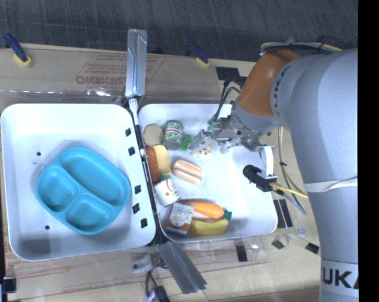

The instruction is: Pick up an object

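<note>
The right bin (255, 216) holds several toy foods. A green-labelled can (173, 133) and a brown round piece (153, 134) lie at its far left. A hot dog (186, 171) sits mid-bin, with an orange bread piece (158, 160) to its left. Near the front lie a carrot (208, 210), a banana (209, 227), a small carton (180, 218) and a white cup (166, 192). My gripper (210, 138) hangs low over the far part of this bin, just above a small green item (187, 143) and a white dotted piece (203, 150).
The left bin (19, 143) holds a blue divided plate (82, 187). A metal divider (136, 61) rises between the bins at the back. My grey arm with its orange band (264, 83) covers the right side. A black part (258, 178) juts over the right bin's edge.
</note>
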